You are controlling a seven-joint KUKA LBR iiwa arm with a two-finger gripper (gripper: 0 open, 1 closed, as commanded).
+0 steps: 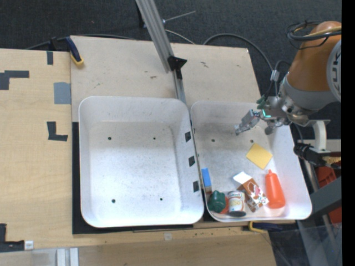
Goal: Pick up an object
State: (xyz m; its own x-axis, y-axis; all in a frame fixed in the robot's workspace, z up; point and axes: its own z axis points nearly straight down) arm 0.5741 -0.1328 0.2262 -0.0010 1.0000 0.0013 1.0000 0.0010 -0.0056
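No label is readable. The gripper [245,125] hangs with nothing visibly in it; its opening can't be told. Below it lie a yellow sponge [259,155] and an orange bottle [274,190].

- The desk [33,165] looks like pale, matt wood or plywood.
- Both white bins [133,159] seem smooth plastic with a soft sheen, speckled dark on the floor.
- The slanted rail [155,24] is ribbed, silvery metal.
- The orange bottle [274,190] looks glossy plastic.
- The yellow square [259,155] looks matt and spongy.
- The tool [247,122] shows dull grey metal.
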